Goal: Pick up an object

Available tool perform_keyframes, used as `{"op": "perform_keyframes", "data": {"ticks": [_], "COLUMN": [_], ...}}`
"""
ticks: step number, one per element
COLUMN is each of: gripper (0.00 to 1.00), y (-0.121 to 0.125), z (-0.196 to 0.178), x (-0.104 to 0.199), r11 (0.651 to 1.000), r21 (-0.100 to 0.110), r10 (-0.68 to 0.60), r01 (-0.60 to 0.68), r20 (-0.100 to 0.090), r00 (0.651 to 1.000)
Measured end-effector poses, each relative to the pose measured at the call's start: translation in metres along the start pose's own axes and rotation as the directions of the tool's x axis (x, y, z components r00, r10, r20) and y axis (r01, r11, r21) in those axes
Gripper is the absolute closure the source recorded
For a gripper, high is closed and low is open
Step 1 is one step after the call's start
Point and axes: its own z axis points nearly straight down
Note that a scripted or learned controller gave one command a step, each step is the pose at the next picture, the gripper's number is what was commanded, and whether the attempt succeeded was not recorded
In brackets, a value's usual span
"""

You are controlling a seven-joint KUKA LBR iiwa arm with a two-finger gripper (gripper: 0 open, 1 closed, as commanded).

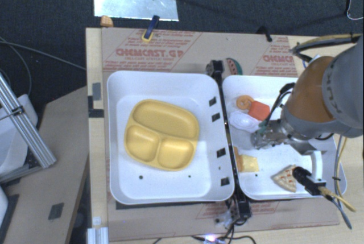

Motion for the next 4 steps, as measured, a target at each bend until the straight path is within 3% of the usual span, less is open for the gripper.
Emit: {"op": "perform_keyframes", "data": {"ticks": [1, 4], "gripper": [1.00, 1.00], "y": [-0.034, -0.031], "z": [0.023, -0.009], "x": [0.005, 0.004], "r11": [1.000, 1.000], "r21": [-0.001, -0.007], "r10": [0.005, -0.001], "r01": [-0.005, 0.001], "r20": [0.000, 0.001], "r00": [1.000, 1.000]}}
